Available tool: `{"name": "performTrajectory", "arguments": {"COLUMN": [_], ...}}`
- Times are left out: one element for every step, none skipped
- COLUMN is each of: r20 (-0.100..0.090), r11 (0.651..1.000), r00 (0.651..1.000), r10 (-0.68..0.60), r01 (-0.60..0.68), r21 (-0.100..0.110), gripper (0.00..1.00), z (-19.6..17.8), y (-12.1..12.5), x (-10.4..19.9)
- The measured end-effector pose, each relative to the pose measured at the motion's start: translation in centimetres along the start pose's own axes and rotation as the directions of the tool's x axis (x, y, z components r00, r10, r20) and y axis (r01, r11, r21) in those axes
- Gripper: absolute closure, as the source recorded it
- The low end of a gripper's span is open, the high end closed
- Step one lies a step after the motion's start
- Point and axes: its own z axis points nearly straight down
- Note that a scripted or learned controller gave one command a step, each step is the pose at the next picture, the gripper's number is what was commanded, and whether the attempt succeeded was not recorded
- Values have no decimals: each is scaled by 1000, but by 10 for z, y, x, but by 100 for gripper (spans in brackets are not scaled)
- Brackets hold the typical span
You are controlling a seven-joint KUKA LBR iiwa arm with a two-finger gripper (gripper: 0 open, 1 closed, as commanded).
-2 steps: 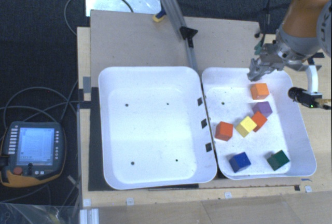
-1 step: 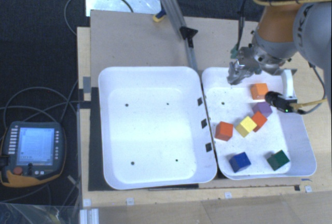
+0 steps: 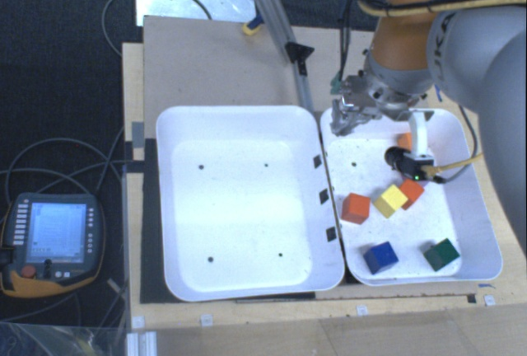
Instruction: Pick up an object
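The blue cube (image 3: 380, 256) and green cube (image 3: 442, 253) lie unlabelled; the tool's (image 3: 344, 122) grip state is unclear.

left bin (image 3: 247, 198): floor bare, open passage | right bin (image 3: 486, 255): orange cube (image 3: 356, 208), yellow cube (image 3: 393, 199), blue cube (image 3: 381, 256), green cube (image 3: 442, 254) crowd its near half | arm (image 3: 412, 16) blocks right bin's far end | slanted pole (image 3: 272, 8) beyond left bin

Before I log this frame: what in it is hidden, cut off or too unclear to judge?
- Gripper, camera view: small and blurred over the right bin; whether it grips anything cannot be told.
- Orange block behind the white sensor mount: mostly covered, shape unclear.
- Arm: cut off by the right edge.
- Teach pendant screen: too small to read.
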Motion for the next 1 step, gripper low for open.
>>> {"name": "performTrajectory", "arguments": {"r20": [-1], "r11": [1000], "r00": [1000], "r10": [-1], "r01": [1], "r21": [1], "gripper": [100], "z": [3], "y": [-11], "x": [61]}}
